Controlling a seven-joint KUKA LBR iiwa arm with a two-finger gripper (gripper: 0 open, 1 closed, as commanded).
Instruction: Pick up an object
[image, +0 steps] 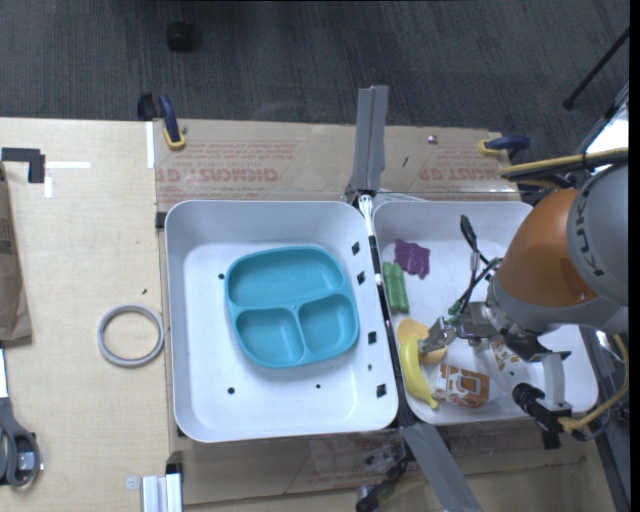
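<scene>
Arm's down in the right bin, poking around by the banana.

The claw (437, 345) sits low in the shallow white right bin (450, 212), right against the yellow banana (414, 362); a small orange-and-white packet (464, 386) lies just beside it, with a green block (397, 288) and a purple toy (411, 258) further up. The shallow white left bin (190, 330) carries a light blue three-compartment plastic tray (292, 306). Out on the counter (80, 260), a grey ring (131, 334) lies well apart.
</scene>
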